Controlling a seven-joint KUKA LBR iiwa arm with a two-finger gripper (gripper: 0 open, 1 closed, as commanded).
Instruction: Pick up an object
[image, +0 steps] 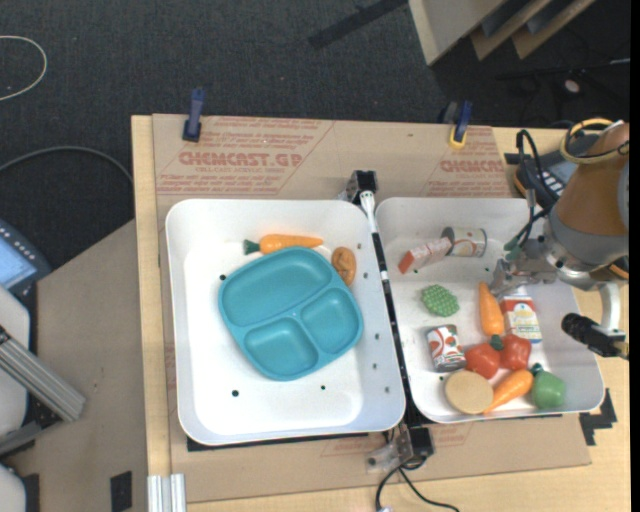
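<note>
My gripper (512, 268) hangs over the right bin (405, 330), near its upper right part, just above an upright orange carrot (490, 309) and a small white carton (522, 320). The grey wrist and orange band (592, 205) reach in from the right. Nothing is visibly held. Also in this bin lie a green ridged piece (438, 298), a red and white can (445, 347), a red pepper (497, 358), a second carrot (513, 387), a tan disc (468, 392), a green vegetable (548, 390), a white and red tube (428, 253) and a silver cylinder (468, 242).
The left bin (190, 330) holds a blue divided plate (290, 312), a carrot (287, 242) and a brown roll (344, 264). A black divider clip (362, 184) sits between the bins. Blue clamps (193, 113) grip the cardboard base at the back.
</note>
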